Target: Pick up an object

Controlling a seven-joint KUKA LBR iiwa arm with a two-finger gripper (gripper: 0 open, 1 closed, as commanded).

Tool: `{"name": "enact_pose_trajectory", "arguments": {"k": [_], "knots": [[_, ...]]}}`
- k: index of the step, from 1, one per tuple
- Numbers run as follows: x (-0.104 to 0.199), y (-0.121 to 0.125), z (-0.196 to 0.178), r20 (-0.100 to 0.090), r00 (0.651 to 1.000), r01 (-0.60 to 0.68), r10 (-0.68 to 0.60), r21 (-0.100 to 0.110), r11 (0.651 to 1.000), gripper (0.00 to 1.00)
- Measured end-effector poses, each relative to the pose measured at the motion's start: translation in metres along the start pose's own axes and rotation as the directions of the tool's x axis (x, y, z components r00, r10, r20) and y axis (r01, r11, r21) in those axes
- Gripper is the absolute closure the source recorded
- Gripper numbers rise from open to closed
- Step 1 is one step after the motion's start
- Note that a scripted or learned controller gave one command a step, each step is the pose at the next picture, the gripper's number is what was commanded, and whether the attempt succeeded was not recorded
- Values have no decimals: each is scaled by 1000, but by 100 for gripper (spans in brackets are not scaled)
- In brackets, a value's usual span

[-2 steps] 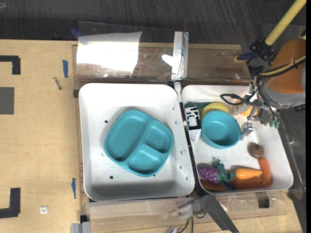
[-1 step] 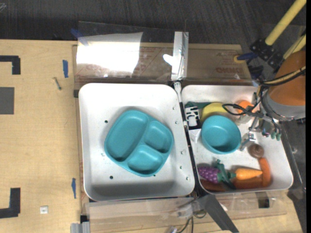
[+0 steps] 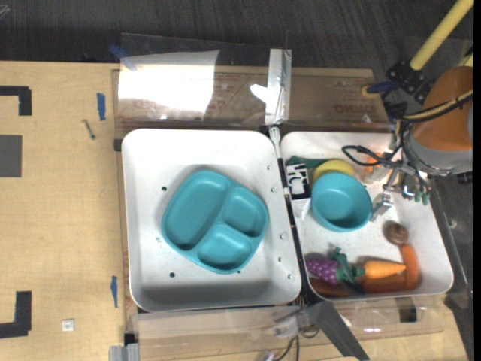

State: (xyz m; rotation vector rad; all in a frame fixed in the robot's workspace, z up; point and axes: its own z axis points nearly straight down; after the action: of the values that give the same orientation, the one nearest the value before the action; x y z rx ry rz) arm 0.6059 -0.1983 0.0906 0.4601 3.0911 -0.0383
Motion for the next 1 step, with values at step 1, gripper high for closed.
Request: {"name": "enact_pose_trajectory", "arguments": {"k": [1], "knots": [[-14, -3, 2, -6, 998, -65, 65, -10, 998, 0]]}}
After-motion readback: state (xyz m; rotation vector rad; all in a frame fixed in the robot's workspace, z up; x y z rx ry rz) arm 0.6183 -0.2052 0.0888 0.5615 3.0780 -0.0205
